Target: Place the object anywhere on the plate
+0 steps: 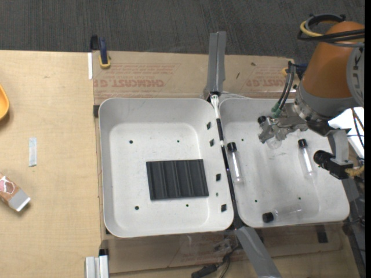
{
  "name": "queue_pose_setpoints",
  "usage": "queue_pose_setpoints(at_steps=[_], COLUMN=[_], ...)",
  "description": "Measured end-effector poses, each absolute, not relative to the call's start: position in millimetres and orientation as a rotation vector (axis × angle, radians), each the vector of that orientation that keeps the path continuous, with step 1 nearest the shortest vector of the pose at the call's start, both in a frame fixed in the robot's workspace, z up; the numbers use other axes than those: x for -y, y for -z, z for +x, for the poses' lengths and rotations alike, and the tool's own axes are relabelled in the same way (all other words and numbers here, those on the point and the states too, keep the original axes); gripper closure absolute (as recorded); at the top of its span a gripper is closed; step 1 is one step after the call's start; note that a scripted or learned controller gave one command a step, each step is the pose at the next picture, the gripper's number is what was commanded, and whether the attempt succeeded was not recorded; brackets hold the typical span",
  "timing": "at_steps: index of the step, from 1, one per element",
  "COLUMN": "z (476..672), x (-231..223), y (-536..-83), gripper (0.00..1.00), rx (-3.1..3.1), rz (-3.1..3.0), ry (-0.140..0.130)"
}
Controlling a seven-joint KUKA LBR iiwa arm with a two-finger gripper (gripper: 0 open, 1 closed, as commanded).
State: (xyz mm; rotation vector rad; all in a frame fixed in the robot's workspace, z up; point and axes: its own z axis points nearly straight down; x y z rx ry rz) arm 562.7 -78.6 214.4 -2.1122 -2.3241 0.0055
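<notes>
The objects are clear tubes with black caps lying in the right bin [324, 213]: one tube [233, 162] along its left wall, a second tube [305, 157] near the right side, a third tube [283, 215] at the front edge. They look light, stiff, slippery and apt to roll, so mid-barrel across the width seems the best hold. The end effector [272, 133] hovers above the bin's back, its grip state impossible to tell, and the dark ribbed plate [177, 178] in the left bin [116, 213] has open floor all round.

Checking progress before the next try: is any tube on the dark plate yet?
No. The dark ribbed plate in the left bin carries nothing; the clear tubes lie in the right bin.
</notes>
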Motion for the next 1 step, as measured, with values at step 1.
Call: queue_pose_setpoints(at_steps=[1], z=[508.7], x=[-12.2], y=[-201.8], gripper=[1.0], rx=[2.347], rz=[-2.085], ry=[-0.006])
